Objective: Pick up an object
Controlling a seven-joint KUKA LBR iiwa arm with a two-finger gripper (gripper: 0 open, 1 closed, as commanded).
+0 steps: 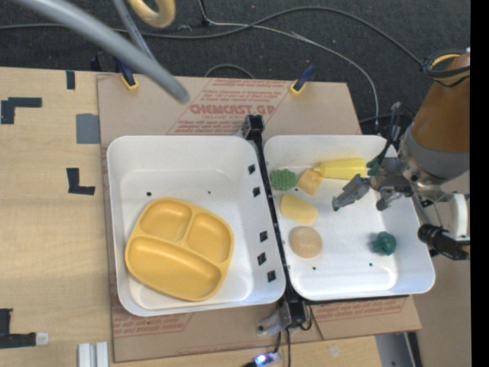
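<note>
The claw (365, 190) is seen spread open and empty above the right bin (405, 277), beside the yellow corn cob (341, 167). Among such closely clustered toys, a neighbour could be nudged, or nothing caught.

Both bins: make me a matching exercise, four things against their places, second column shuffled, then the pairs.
Things:
1. yellow divided plate
2. green bumpy ball
3. teal piece
4. pale round piece

Places:
A. right bin, near its right wall
B. left bin
C. right bin, far left corner by the divider
D. right bin, near left part, below the yellow lump

Pairs: 1-B, 2-C, 3-A, 4-D
</note>
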